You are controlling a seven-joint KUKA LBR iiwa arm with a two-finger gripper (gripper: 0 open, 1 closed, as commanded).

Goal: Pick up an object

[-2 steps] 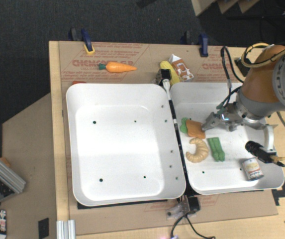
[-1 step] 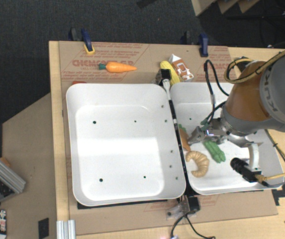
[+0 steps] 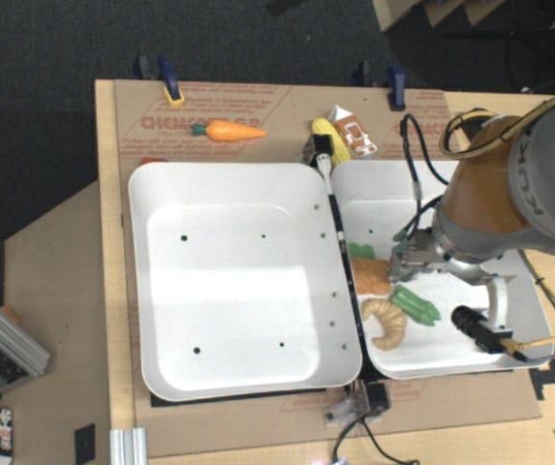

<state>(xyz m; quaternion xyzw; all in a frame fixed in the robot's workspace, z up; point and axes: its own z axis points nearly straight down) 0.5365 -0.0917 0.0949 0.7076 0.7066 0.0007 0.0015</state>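
The croissant (image 3: 385, 323) lies in the right bin (image 3: 432, 356), near that bin's 7 o'clock corner, close to the wall shared with the left bin (image 3: 229, 279). It is a curved, tan, ridged piece with a matte, bread-like surface; its arc opens toward 7 o'clock, one tip pointing to 9 o'clock and the other curling down to 6 o'clock. Touching it at 12 o'clock is an orange-brown rounded lump (image 3: 372, 279), and at its 2 o'clock lies a green pepper-shaped piece (image 3: 415, 304), smooth and glossy, its long axis running from 10 to 4 o'clock. A small green bit (image 3: 359, 252) peeks out beyond the lump.

The gripper (image 3: 405, 263) sits low over the right bin, just above the lump; I cannot tell how its jaws stand.

Outside the bins, on the brown cardboard bench top (image 3: 122, 211), a toy carrot (image 3: 229, 132) lies with its tip toward 3 o'clock, and a yellow corn-like item (image 3: 327, 136) rests at the bins' 12 o'clock edge.
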